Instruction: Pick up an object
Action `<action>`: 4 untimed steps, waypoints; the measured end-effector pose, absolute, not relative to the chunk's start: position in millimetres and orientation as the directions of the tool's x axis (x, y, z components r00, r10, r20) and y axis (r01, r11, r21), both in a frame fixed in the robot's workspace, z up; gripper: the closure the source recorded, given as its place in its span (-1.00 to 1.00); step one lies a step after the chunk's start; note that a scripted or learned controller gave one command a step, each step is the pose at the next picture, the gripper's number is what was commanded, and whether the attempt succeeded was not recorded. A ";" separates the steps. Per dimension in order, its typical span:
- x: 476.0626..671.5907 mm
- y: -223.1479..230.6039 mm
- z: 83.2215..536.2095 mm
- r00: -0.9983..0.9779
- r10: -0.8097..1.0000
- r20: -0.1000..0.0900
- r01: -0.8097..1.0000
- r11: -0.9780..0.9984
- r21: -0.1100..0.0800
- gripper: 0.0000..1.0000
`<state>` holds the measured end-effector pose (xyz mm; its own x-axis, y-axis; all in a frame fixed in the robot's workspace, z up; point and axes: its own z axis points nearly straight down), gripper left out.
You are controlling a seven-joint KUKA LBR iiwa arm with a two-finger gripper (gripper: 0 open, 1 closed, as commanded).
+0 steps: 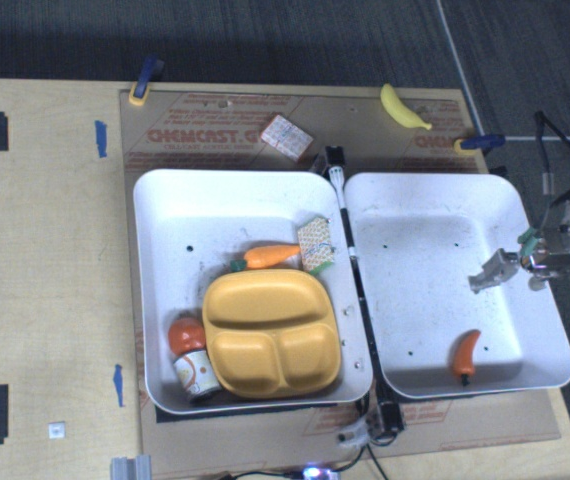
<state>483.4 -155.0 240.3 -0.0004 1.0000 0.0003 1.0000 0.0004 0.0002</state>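
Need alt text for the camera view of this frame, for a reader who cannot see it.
The gripper hovers over the right bin, up and right of a small orange piece lying near its front edge. The left bin holds a yellow divided tray, a carrot, a patterned packet and a small can. A banana lies on the cardboard behind the bins.

Single fixed camera: looking down at a slant from above the bench, taking in both shallow white plastic bins side by side, the brown cardboard sheet beneath them and dark carpet beyond; standing far enough back to be framing all of it.
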 end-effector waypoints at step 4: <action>480.6 -91.1 85.9 -0.002 1.000 0.002 1.000 0.002 0.003 -1.00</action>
